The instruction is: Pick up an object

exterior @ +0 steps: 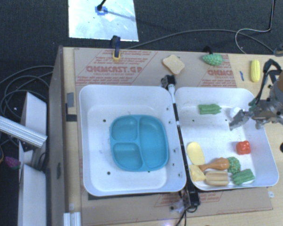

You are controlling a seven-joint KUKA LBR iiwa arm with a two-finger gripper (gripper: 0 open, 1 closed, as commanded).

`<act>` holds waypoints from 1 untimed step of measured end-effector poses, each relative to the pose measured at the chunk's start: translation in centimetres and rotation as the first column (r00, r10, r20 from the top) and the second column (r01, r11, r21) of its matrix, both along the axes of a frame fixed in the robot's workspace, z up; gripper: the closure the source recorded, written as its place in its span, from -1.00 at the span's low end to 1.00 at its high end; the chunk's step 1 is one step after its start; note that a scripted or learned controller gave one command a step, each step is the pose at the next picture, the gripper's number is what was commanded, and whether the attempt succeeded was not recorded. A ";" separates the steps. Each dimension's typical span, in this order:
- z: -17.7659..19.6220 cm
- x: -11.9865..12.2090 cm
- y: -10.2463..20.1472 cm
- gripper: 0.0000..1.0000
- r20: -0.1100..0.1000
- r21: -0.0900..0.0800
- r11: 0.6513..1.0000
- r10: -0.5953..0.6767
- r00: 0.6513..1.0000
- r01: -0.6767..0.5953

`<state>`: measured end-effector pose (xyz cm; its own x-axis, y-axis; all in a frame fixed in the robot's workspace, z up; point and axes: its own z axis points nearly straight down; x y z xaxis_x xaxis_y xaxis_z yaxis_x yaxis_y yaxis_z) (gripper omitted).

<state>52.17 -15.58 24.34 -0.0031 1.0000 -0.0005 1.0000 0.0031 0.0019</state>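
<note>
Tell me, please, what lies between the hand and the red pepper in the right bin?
Nothing: in the camera view, bare white bin floor separates the hand from the red pepper.

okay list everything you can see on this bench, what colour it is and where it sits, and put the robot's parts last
bins: two, white, side by side
divided plate: one, blue, left bin
green toy vegetable: one, right bin, far side
red toy: one, right bin, near right wall
toy food pile: several, yellow, tan, green, right bin's near edge
bread slice toy: one, tan, board behind bins
green toy: one, board behind bins
corn toy: one, yellow, board's far right
gripper: one, grey, over right bin
</note>
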 end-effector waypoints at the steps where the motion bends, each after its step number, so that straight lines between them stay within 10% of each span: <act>1: -5.2 0.2 -5.2 -1.00 -0.002 -0.001 1.000 -0.003 1.000 0.003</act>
<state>52.41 -20.73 19.12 -0.0002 1.0000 -0.0015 1.0000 0.0002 -0.0002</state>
